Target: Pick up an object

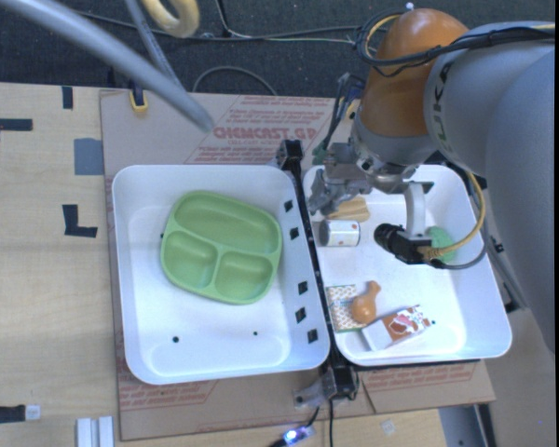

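Note:
My gripper (328, 196) hangs low over the far left part of the right bin (480, 291), close to the divider between the bins. Just beneath and beside it lie a tan block (352, 210) and a small white and grey box (341, 234); I cannot tell whether the gripper touches either one. Nearer the front of the same bin sit an orange drumstick-shaped toy (363, 304), a patterned card (340, 295) and a red and white packet (402, 325). A small green object (441, 241) lies at the right, partly hidden by the robot.
The left bin (135, 277) holds a green divided plate (222, 247). The grey arm with its orange band (412, 59) covers the far right of the right bin. Cardboard lies under both bins on a wooden bench.

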You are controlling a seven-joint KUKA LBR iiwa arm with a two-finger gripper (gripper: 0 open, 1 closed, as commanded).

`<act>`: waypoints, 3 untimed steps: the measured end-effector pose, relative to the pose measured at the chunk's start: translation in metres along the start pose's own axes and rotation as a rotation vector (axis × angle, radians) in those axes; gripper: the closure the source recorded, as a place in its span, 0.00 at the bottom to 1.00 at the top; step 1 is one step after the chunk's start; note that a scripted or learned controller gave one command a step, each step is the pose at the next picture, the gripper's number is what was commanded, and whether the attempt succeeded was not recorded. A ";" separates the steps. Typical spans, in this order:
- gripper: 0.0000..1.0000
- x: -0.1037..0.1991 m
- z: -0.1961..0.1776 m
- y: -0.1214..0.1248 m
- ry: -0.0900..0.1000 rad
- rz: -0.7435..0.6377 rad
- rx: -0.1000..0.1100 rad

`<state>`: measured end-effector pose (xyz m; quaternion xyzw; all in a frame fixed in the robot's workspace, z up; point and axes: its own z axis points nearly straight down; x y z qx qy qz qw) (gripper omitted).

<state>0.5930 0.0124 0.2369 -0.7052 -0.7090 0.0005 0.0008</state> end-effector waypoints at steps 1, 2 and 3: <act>1.00 0.049 0.007 0.006 0.000 -0.001 0.000; 1.00 0.089 0.008 0.027 0.001 0.000 -0.001; 0.00 0.086 0.007 0.026 -0.001 0.003 0.000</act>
